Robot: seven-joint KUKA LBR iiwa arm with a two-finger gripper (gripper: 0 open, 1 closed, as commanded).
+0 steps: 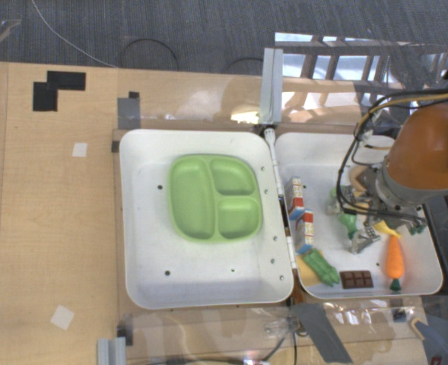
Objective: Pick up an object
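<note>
On the surface [49,226], the left bin [144,280] carries a green divided plate [213,198]. The right bin [315,147] has a small carton [297,196] along its left wall, a green toy [322,268] and a chocolate bar [356,280] near the front, and a carrot [394,258] to the right. The tool [364,236] sits low among green and yellow pieces beside the carrot; whether it grips anything I cannot tell. This looks like the grasp attempt itself; next would come closing firmly and a straight lift.

Green plate [212,198], orange carrot [394,258], seemingly brown chocolate bar [356,280].
</note>
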